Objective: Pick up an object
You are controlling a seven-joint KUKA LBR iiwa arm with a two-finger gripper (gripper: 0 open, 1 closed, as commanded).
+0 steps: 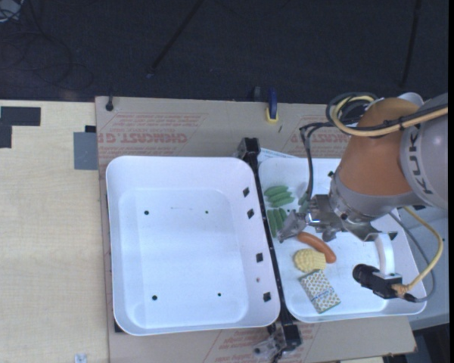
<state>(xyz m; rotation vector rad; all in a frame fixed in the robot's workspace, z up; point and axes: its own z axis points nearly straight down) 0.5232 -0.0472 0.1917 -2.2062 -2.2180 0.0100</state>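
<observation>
Your tool (291,229) sits low over the right bin (348,314), close to that bin's left wall. It is at the end of the grey arm (431,165), which comes in from the right with its orange band (374,153) above the wrist. From this slanted view you cannot tell how far the tool is open, or whether it has hold of anything.

Everything you might pick lies in the right bin, gathered in its left half:

- The upper green piece (278,196) lies toward the far end, just above the tool.
- The lower green piece (275,219) lies right beside the tool's tip and looks to be touching it or nearly so. The view is too coarse for you to say which.
- The orange sausage-shaped piece (318,246) lies at a slant just below the tool, partly under the wrist.
- The yellow lumpy piece (309,261) rests against the orange piece's near side.
- The checkered packet (319,290) lies flat a little nearer the front rim, apart from the yellow piece.

The left bin (181,240) stands alongside. Its right wall is against the right bin's left wall, with a dark divider strip (261,233) running between them.

Both bins rest on a cardboard sheet (174,127) printed in red, and the sheet lies on the pale counter (38,240). A blue clamp (272,104) grips the sheet's far edge. Off to the left, a grey square (84,150) and some black shapes (11,123) mark the counter.
</observation>
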